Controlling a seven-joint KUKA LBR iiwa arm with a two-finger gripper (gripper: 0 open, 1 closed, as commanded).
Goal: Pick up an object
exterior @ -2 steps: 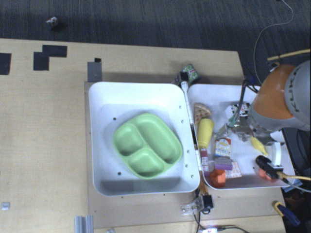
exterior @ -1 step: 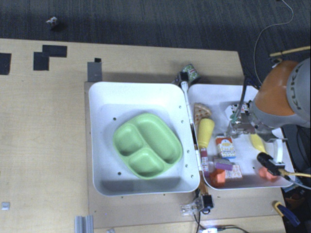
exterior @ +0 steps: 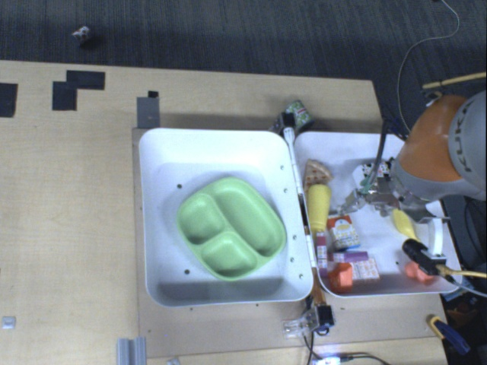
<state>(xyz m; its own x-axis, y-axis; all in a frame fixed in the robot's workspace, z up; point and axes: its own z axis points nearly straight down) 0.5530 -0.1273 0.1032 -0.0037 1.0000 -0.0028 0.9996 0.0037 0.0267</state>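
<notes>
A: Where is the gripper [exterior: 370,191], and what is its state?

B: It hangs low over the right bin [exterior: 342,149]; whether it is spread or clenched cannot be told, and nothing is seen in its grasp.

A: Which object lies nearest?

B: A yellow piece [exterior: 402,223] just beside it: probably light, stiff, smooth plastic, best gripped across its narrow middle.

A: And the counts?

B: Two bins. The right one holds a yellow bottle [exterior: 318,206], a small carton [exterior: 345,233], an orange piece [exterior: 342,277] and more, too cluttered to count. The left bin [exterior: 160,158] holds one green divided plate [exterior: 230,226].
</notes>
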